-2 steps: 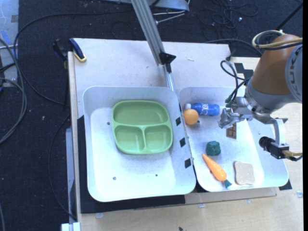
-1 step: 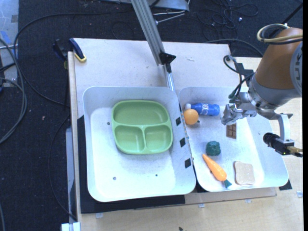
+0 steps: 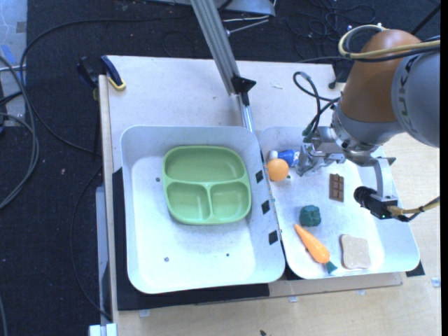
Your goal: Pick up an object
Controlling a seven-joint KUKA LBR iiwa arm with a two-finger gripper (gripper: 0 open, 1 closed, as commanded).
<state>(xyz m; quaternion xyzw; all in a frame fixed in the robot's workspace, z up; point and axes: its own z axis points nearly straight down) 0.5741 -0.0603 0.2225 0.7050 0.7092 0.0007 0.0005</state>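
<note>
**A:** What is on the table (image 3: 175, 89)?

**B:** Two shallow white bins sit side by side, seen from above at a slant. The left bin (image 3: 147, 257) holds a pale green divided plate (image 3: 207, 185) with three compartments, lying flat near the bin's middle.

**A:** And the right bin (image 3: 399, 247)?

**B:** It holds small toy foods. An orange ball (image 3: 278, 170) rests at its upper left, just beside a small blue and white item (image 3: 284, 156) that is too blurred to name. A brown chocolate bar (image 3: 337, 187) lies near the middle. Below it sit a dark green lump (image 3: 310, 215), an orange carrot (image 3: 312, 244) lying diagonally, and a tan slice of bread (image 3: 355, 251) at the lower right.

**A:** Where is the arm?

**B:** The grey arm (image 3: 413, 89), with its orange band (image 3: 374, 68), reaches in from the right. Its pincer (image 3: 306, 161) hangs low over the right bin's upper part, just right of the orange ball and the blue and white item.

**A:** Is the pincer spread or closed?

**B:** I cannot tell; the wrist and cables obscure it. Nothing is visibly gripped.
</note>
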